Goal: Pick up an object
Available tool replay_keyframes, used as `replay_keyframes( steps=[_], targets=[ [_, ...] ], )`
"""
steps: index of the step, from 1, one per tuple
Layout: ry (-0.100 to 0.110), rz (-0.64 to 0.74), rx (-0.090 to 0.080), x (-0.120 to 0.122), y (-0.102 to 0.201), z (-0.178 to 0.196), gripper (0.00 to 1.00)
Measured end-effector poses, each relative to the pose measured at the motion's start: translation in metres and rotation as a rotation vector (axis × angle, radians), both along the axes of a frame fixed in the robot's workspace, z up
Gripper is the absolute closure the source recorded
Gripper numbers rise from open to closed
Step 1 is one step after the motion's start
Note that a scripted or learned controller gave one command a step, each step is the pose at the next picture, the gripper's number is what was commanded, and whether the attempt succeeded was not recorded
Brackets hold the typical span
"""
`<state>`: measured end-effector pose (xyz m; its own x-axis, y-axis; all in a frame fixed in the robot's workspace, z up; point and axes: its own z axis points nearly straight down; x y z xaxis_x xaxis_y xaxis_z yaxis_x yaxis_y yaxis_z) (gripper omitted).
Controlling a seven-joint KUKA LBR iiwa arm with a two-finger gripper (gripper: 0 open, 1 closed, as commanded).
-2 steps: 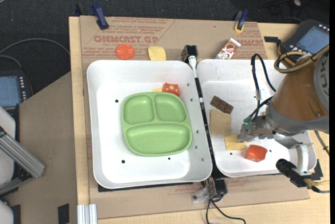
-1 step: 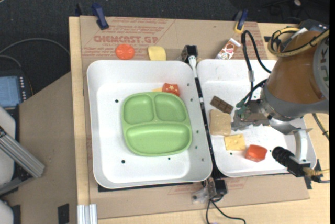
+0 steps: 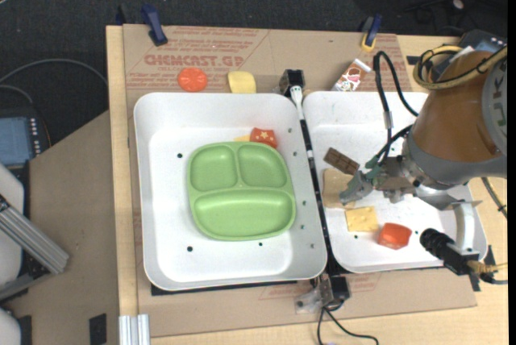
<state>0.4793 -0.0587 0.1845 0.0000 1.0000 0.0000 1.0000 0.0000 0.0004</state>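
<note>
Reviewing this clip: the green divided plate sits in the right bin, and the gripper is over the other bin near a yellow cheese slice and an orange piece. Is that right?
Not quite. The camera view shows the green divided plate in the left bin, not the right one. The rest holds: the gripper is over the other bin, the right bin, near the yellow cheese slice and the orange piece.

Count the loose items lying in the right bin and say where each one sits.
4 in sight: a brown block near the bin's left wall, a tan piece below it, a yellow cheese square lower down, and an orange-red piece to its right. The arm may hide more.
</note>
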Motion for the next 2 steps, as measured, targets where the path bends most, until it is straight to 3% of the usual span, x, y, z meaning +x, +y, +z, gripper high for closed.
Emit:
replay_keyframes(
  steps=[1, 2],
  targets=[
    [-0.001, -0.005, -0.005, 0.044, -0.07, -0.061, 0.0],
    [0.008, 0.0, 0.004, -0.003, -0.034, -0.074, 0.0]
  ],
)
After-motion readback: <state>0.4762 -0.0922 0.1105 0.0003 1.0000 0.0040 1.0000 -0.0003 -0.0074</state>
